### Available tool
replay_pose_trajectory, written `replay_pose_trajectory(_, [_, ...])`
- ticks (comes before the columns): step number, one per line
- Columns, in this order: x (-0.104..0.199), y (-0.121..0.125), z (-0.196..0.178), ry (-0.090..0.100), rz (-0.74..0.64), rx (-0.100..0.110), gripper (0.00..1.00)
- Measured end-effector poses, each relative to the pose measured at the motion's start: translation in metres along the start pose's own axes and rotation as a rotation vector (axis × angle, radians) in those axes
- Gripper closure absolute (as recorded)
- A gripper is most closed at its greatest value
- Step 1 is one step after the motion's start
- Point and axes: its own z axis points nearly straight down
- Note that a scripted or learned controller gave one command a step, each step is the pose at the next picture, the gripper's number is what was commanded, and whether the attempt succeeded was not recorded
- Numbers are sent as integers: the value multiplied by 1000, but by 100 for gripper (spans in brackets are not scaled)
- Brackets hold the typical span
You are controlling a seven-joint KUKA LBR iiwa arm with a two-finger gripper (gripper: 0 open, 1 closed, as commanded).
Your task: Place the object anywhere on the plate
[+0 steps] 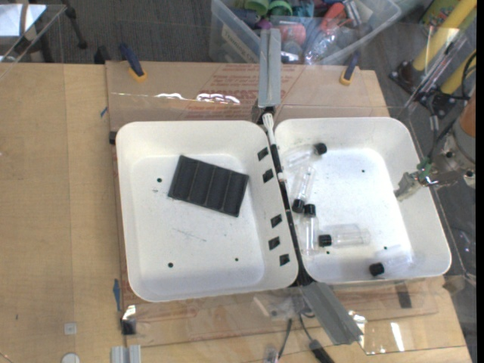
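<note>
A black ribbed rectangular plate (pixel 209 185) lies flat in the left bin (pixel 144 274), slightly turned, towards the back. Several clear plastic vials with black caps lie in the right bin (pixel 431 233): one near the back (pixel 308 153), two by the divider (pixel 304 181) (pixel 311 229), one in the middle front (pixel 346 237) and one at the front right (pixel 389 263). My gripper (pixel 412 184) hangs at the right bin's right rim, small and metallic, apart from every vial. Nothing shows in it.
A clear tub of colourful toys (pixel 302 10) stands behind the bins. A grey bar (pixel 269 66) runs down to the divider between the bins. Blue and orange clamps (pixel 134 68) hold the cardboard at the back. Cables and rods crowd the right edge (pixel 446 66).
</note>
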Motion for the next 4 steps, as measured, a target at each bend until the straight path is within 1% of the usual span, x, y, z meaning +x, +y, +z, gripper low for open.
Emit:
replay_pose_trajectory(1, [-38,-43,-58,-1,-30,-2,100])
replay_pose_trajectory(2, [-32,-66,-190,-1,-26,-2,100])
replay_pose_trajectory(3, [-32,-66,-189,-1,-26,-1,0])
replay_pose_trajectory(4, [-32,-65,-200,-6,-26,-5,100])
